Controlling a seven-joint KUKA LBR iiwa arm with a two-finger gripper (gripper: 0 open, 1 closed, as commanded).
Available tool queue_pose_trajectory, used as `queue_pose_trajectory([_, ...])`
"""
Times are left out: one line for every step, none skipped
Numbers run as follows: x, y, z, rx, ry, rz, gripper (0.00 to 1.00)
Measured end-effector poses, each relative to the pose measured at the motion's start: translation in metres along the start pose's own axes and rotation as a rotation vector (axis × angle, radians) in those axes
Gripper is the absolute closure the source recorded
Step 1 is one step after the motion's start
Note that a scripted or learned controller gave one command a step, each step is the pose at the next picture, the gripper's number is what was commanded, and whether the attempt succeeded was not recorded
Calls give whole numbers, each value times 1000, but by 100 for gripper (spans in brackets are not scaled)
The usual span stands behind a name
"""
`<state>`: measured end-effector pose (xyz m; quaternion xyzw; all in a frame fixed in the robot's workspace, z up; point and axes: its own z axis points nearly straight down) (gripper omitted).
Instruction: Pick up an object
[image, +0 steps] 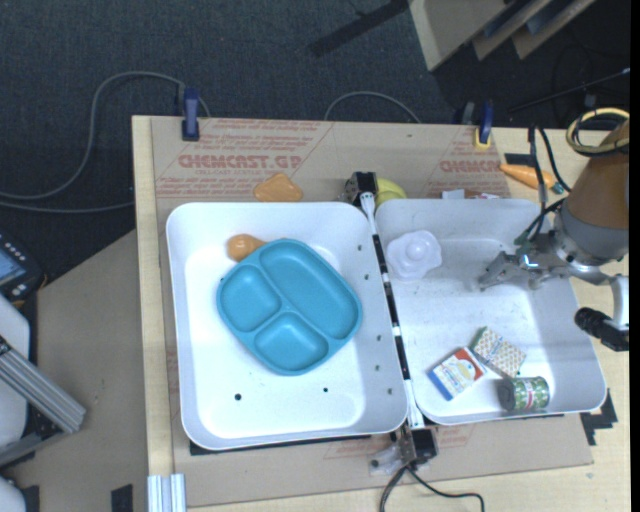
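Observation:
My gripper (512, 276) hangs over the upper right part of the right bin (560, 330), its two fingers spread open with nothing between them. In that bin a clear plastic cup (413, 253) lies at the upper left, to the gripper's left. A small white and blue carton (457, 373), a patterned packet (498, 351) and a green can (524, 393) lie near the front edge, below the gripper. The left bin (200, 300) holds a blue divided plate (288, 305) and a small orange item (243, 245) at the plate's upper left.
On the bench behind the bins lie an orange lump (277, 187), a yellow item (387, 190) and an orange carrot-like piece (522, 175). Blue clamps (189, 110) grip the board's far edge. Cables run beside the arm at the right.

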<state>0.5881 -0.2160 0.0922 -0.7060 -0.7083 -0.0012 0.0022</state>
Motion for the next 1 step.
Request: queue_pose_trajectory([0, 80, 8, 15, 15, -2, 0])
